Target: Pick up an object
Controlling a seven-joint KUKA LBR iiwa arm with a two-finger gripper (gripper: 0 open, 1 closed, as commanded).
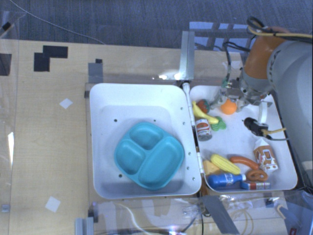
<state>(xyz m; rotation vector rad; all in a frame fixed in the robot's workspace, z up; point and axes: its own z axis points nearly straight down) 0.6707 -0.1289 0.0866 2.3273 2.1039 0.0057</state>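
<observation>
My gripper (230, 96) hangs over the far part of the right bin (288, 177), under the orange-banded wrist. An orange ball (228, 107) sits right at its tip on the near side; whether it touches the ball is unclear. To the left of the ball lie a yellow banana (203, 112), a small red piece (202, 104), a green piece (218, 125) and a small can (203, 129). Toward the bin's front are a corn cob (224, 163), a sausage (243, 161), an orange-and-white carton (265, 158) and a blue bottle (226, 180).
The left bin (102, 106) holds a blue divided plate (149, 154). A raised divider (191, 126) separates the two bins. The grey arm covers the right bin's far right corner. A red-and-white tube (254, 185) lies by the front wall.
</observation>
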